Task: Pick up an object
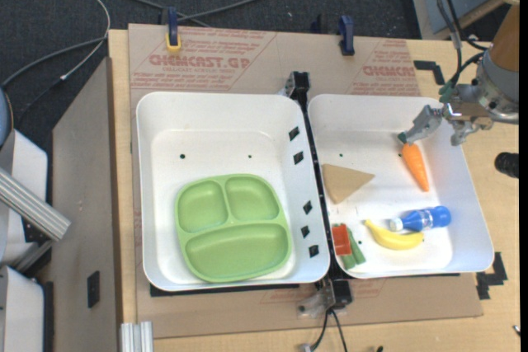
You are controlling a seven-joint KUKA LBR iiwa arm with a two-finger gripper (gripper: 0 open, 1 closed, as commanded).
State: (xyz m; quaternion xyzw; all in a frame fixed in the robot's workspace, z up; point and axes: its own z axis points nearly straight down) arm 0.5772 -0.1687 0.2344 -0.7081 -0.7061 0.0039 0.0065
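Brown cardboard covers my worktop (247, 53) on dark carpet; the gripper (437, 126) looks open, apparently empty, above the carrot (416, 166).

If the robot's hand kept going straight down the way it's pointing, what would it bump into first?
Probably the carrot. The hand points down-left right at the carrot's top end in the right bin, though height above it is hard to judge.
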